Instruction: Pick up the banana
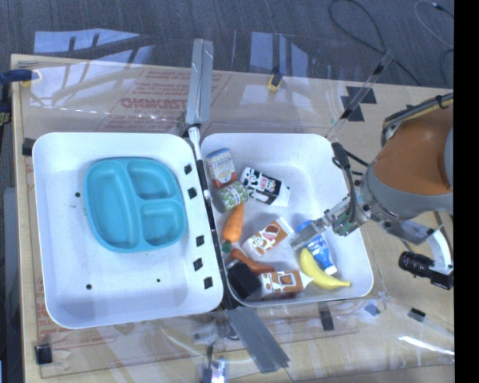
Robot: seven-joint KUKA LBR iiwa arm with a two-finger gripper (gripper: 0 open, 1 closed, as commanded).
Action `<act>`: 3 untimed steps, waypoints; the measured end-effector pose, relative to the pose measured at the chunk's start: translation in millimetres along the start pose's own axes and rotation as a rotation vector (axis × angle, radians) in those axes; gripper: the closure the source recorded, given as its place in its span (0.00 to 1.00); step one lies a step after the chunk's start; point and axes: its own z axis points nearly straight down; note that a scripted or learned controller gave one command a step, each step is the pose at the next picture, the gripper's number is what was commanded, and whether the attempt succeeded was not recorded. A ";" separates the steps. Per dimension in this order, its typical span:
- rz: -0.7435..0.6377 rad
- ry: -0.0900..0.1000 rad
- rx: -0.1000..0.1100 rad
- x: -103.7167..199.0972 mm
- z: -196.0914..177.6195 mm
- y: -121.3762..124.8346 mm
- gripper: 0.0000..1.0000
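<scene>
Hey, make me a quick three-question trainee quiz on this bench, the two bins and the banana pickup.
1. True or false: the banana lies in the left bin.
2. Which item rests against the banana's upper end?
A. blue tube
B. carrot
C. teal divided plate
3. Fill in: the claw hovers over the ____ bin.

Key: 1 false, it lies in the right bin. 2 A. 3 right.
</scene>
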 end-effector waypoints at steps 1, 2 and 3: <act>-0.024 0.003 0.002 1.0 12.7 -0.3 0.00; -0.029 0.000 0.000 -0.8 -1.6 -0.9 0.00; -0.034 0.000 0.000 -1.0 -4.8 -1.1 0.00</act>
